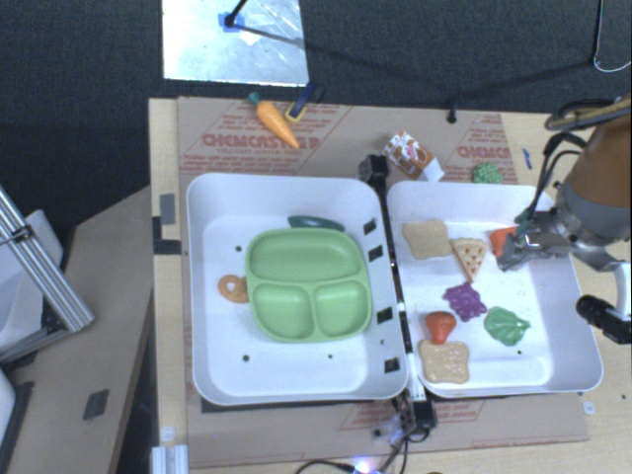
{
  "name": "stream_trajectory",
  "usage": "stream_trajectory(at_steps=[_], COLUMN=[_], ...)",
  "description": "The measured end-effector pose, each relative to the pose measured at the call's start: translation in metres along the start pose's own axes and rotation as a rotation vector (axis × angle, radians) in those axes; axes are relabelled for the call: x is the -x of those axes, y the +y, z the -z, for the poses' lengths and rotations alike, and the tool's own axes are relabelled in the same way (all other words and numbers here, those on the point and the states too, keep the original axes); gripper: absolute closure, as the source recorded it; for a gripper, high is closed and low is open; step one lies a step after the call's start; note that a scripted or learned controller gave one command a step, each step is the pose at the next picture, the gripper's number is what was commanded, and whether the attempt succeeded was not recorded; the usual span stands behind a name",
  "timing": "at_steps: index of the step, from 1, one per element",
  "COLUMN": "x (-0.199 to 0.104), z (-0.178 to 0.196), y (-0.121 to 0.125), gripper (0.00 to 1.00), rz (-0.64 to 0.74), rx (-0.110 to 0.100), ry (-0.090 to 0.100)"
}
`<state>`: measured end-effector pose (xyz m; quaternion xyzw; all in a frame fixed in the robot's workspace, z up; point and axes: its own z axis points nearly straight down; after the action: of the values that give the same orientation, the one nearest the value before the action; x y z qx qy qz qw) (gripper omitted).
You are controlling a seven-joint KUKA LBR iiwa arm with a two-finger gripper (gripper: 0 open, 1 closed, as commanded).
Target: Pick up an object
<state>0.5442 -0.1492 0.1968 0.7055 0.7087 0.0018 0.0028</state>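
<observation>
The right bin (573, 363) holds several toy foods: a toast slice (427, 238), a pizza wedge (470, 257), purple grapes (464, 300), a green leaf (506, 324), a red-orange piece (440, 326) and a second toast slice (445, 361). My gripper (517, 248) hangs low over the bin's right half. A small red piece (501, 237) lies right against its left side. The wrist hides whether that piece is gripped.
In the left bin (212, 265) sit a green divided plate (306, 282), an orange ring (233, 288) and a dark green piece (316, 222) behind the plate. Beyond the bins lie a carrot (276, 121), a small carton (410, 154) and a green broccoli piece (486, 173).
</observation>
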Motion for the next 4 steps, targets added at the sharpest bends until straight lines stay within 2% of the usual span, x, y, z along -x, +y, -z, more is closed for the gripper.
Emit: stream_trajectory(at_steps=[1,3,4], x=[0.000,-0.103,-0.148], z=[0.029,0.031,0.031], y=[0.001,-0.040,-0.037], gripper=[1.00,1.00,1.00], rz=[0.000,0.004,0.005], rx=[-0.002,-0.007,-0.005], ry=[0.000,0.003,0.003])
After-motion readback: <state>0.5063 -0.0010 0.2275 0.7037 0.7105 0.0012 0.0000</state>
